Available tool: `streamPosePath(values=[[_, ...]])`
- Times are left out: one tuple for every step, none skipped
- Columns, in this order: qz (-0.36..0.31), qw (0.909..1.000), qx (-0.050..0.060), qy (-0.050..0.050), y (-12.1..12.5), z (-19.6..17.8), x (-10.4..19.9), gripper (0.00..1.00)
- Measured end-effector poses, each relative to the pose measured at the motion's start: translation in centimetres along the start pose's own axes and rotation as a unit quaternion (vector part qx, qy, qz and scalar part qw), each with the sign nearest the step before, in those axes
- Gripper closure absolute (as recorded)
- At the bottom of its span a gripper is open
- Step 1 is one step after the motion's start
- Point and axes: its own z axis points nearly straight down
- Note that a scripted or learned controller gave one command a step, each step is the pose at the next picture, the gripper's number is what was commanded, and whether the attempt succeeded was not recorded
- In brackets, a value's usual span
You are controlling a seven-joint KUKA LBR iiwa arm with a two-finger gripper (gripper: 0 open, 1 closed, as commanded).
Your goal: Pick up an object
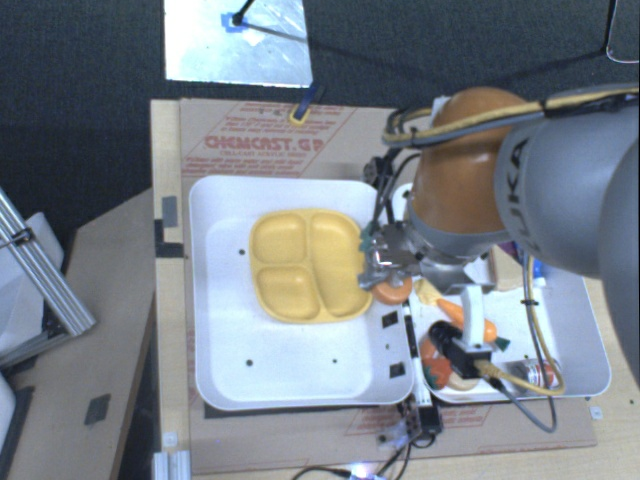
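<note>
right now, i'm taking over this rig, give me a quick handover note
Gripper: low at the right edge of the left bin, beside the yellow divided tray; nothing visibly between its fingers.
Things: the tray lies in the left bin; an orange carrot-like piece and other small items sit in the right bin, partly behind the arm.
Done: no pick visible.
Left: grasp and lift an object.

Bright even overhead light, faint shadows, slightly soft focus
</note>
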Motion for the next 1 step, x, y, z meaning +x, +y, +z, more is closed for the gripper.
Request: streamPosePath(values=[[0.002,1.0000,0.002,0.000,-0.43,2.14,0.07,1.00]])
